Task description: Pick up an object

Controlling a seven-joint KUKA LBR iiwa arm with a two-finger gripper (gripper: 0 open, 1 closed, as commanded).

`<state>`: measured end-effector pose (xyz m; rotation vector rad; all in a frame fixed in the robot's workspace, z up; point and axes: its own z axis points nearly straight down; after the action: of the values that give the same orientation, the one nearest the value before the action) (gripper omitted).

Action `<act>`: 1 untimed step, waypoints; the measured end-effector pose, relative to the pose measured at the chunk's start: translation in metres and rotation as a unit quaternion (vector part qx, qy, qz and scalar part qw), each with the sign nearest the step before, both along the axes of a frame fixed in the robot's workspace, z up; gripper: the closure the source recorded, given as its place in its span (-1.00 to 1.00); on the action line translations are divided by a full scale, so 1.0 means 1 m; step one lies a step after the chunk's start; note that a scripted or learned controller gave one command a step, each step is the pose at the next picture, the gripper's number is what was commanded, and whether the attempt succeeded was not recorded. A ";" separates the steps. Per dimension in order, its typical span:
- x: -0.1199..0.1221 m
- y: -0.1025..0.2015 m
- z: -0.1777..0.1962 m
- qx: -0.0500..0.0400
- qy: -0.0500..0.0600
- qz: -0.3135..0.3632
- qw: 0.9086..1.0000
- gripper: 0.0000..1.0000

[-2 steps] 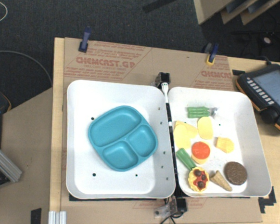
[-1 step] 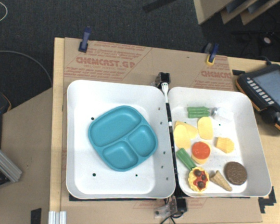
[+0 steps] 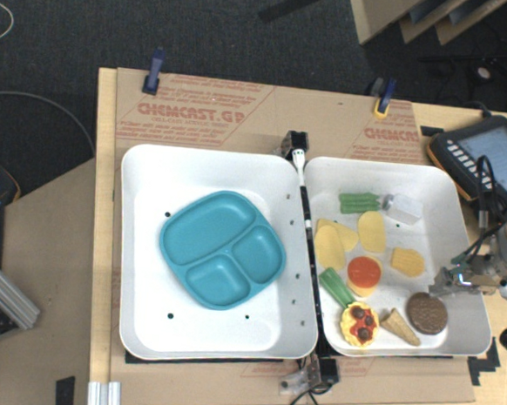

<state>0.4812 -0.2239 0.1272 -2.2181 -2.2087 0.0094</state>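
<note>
**Approach to the Right Bin: Selecting and Seating a Grasp**

We find the gripper (image 3: 457, 279) at the right rim of the right bin (image 3: 430, 178), low over the wall and just above the brown round cookie (image 3: 426, 313). We cannot tell how its jaws stand, because the metal parts there are small and blurred, and we see nothing held between them.

All candidate objects lie in the right bin. The left bin (image 3: 137, 232) carries only a teal divided plate (image 3: 222, 249). Nearest the gripper are the brown round cookie and the yellow wedge (image 3: 408, 262), with the tan cone (image 3: 398, 325) just beside the cookie. Further left lie the orange-red round piece (image 3: 364, 272), the pale yellow pieces (image 3: 330, 244), the green stick (image 3: 336, 287), the small pizza-like disc (image 3: 359, 324), and, toward the far wall, a green bar (image 3: 359, 202) touching a clear wrapped item (image 3: 404, 208).

For this step we recommend the following:

1. Choose a target that stands apart from its neighbours. In our judgement the yellow wedge offers free space on its sides.
2. Centre the jaws over the target before descending, keeping clear of the bin wall.
3. Align the closing direction across the narrow dimension of the object.
4. Descend until the jaws bracket the object, then close.
5. Lift straight up and confirm the object sits between the jaws.

The cookie lies flat and low, so we expect a pinch across it to slip.
</note>
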 end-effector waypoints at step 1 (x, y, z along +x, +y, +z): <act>0.000 0.042 0.094 -0.003 -0.010 0.005 1.000 1.00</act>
<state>0.4809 -0.1820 0.2210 -2.2211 -2.2321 -0.0075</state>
